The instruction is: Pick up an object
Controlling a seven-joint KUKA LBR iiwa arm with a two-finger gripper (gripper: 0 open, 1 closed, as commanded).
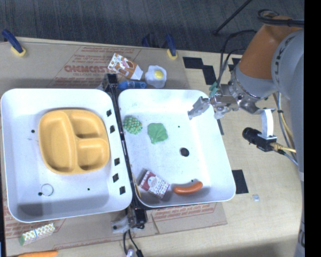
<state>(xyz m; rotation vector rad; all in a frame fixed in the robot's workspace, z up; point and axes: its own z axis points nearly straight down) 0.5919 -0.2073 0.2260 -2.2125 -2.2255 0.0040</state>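
Note:
The right bin [216, 159] holds a green spotted ball [132, 124], a green leafy piece [158, 133], a small black disc [184, 152], a red and white packet [153, 184] and an orange-red sausage [188, 187] near its front wall. My gripper [199, 108] hangs over that bin's far right corner, above bare white floor. It is well apart from all these objects, and nothing shows in it. The leafy piece is the nearest object, to its left.
The left bin [10, 143] holds a yellow compartment tray [75, 140] and a small clear ring [46, 189]. Behind the bins lie a snack packet [121, 66], a blue object [131, 84] and a white and yellow item [157, 75]. A wrapped packet [37, 233] lies at the front left.

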